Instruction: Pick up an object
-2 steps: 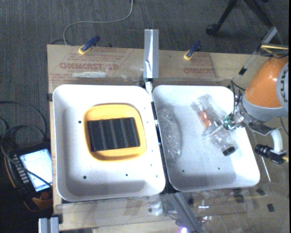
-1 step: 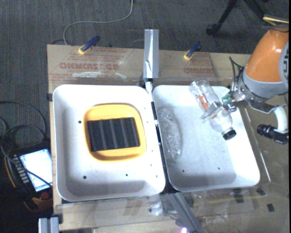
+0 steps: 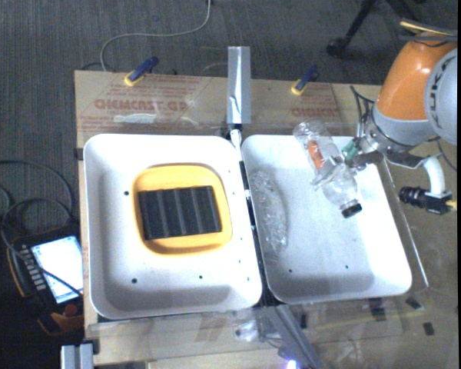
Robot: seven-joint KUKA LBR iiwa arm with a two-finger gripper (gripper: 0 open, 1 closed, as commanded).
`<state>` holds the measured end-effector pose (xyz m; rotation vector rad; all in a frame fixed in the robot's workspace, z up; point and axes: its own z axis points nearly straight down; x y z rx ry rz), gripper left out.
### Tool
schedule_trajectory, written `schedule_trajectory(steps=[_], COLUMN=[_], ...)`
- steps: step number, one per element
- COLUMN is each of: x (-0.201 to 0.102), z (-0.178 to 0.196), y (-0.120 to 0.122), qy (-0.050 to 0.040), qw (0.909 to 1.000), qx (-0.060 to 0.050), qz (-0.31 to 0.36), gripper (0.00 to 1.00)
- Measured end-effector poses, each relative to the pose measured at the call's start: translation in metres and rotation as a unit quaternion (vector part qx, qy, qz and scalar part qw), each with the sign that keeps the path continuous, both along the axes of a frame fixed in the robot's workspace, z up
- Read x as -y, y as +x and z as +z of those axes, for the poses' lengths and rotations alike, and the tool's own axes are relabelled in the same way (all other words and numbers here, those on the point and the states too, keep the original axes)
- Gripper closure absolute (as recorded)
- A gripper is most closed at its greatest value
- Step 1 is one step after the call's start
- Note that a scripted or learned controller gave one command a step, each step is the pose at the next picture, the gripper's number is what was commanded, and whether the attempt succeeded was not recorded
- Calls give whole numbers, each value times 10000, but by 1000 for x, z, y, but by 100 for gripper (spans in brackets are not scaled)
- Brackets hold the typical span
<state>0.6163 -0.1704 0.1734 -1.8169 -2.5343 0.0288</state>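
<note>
Fingers (image 3: 352, 157) sat at the right bin's (image 3: 384, 271) far right edge, couldn't tell if apart or together; clear plastic bottle (image 3: 327, 169) lay right against them, crumpled plastic wrap (image 3: 267, 206) well off left

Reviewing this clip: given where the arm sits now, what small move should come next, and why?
Probably ease the claw leftward and down onto the clear plastic bottle. The claw sits at the right bin's upper right edge, beside the bottle, which lies tilted with its dark cap toward the bin's middle.

Open floor beside bottle (image 3: 330, 167)
</note>
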Motion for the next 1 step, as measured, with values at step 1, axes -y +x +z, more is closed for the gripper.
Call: schedule_trajectory(steps=[1], x=[0], z=[8], y=[-1], qy=[-3], qw=[10000], qx=[-20], qz=[-2], gripper=[100])
